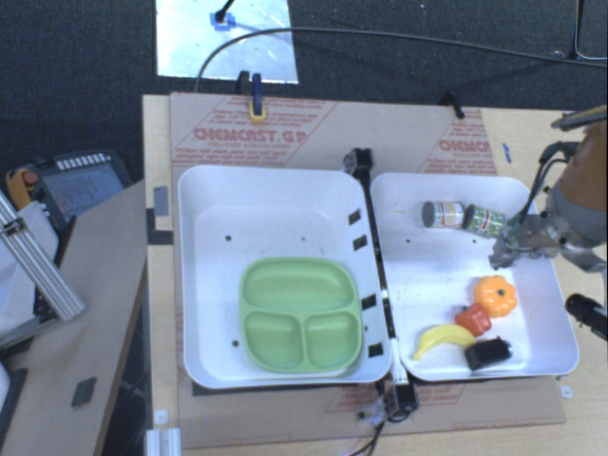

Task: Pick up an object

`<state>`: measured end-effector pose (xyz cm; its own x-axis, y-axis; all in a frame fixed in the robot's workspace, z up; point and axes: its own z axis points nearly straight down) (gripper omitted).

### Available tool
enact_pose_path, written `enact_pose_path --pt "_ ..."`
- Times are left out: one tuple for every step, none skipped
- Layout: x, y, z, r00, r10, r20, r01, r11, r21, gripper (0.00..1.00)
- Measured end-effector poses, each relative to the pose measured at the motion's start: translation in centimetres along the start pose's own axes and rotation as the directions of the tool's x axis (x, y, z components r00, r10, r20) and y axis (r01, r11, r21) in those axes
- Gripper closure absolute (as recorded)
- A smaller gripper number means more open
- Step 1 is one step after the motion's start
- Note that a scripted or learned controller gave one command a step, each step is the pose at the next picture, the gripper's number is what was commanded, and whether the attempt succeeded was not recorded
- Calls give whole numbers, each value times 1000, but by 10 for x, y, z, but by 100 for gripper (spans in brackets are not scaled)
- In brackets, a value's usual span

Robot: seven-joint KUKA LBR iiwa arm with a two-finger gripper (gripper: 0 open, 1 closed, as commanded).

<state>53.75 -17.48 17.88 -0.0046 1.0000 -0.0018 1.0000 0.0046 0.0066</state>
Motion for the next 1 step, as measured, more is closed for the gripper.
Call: enact_pose_path --pt "-5 4 -64 1000 0 1 0 1000 -3 100"
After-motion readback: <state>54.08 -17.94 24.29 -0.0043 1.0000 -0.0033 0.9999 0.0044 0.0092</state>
